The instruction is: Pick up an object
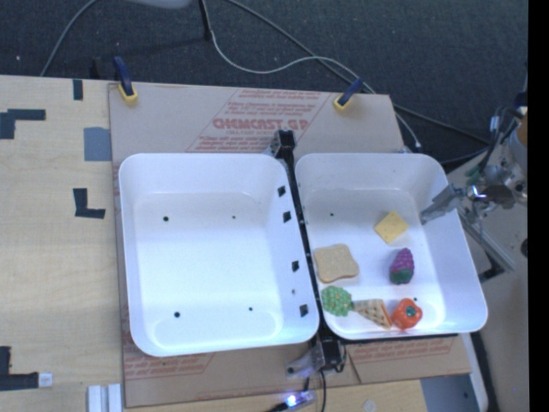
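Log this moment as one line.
arm: right edge, outside bins | right bin: bread, cheese, grapes, broccoli, tomato | nothing picked

place: lab | evidence: clamped cardboard sheet (257,123), loose cables (257,63), taped bench (51,230), twin white bins (206,333)

You are looking down on a pale wooden surface (51,256) that is carrying a brown cardboard sheet (257,123) with red print. Two yellow clamps, one at the sheet's far left corner (127,93) and one near its far right corner (346,100), are pinning the cardboard down. Two white bins are sitting side by side on the cardboard, the left bin (206,251) touching the right bin (429,187). Dark tape marks (84,202) are lying on the bare wood to the left.
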`<state>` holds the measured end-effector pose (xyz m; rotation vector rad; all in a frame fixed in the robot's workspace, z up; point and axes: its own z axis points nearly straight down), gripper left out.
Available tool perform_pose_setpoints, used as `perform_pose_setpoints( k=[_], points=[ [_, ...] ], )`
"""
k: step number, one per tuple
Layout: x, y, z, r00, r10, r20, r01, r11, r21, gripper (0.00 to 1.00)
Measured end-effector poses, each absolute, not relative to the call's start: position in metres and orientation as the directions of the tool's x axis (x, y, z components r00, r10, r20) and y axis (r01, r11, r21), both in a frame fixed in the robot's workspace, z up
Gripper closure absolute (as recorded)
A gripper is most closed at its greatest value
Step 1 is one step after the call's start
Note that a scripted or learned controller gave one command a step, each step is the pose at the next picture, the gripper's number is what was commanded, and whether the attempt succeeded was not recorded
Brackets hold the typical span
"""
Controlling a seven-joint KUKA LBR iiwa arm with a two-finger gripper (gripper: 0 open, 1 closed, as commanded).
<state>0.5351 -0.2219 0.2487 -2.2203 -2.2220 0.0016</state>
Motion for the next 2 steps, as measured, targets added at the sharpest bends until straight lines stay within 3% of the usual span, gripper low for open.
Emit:
perform_pose_setpoints(
  k=[1, 2],
  points=[
    [0.542, -0.179, 0.138, -0.004, 1.0, 0.005, 1.0, 0.004, -0.012, 0.0],
    [0.539, -0.111, 0.085, -0.002, 1.0, -0.004, 1.0, 0.002, 0.005, 0.0]
  ],
)
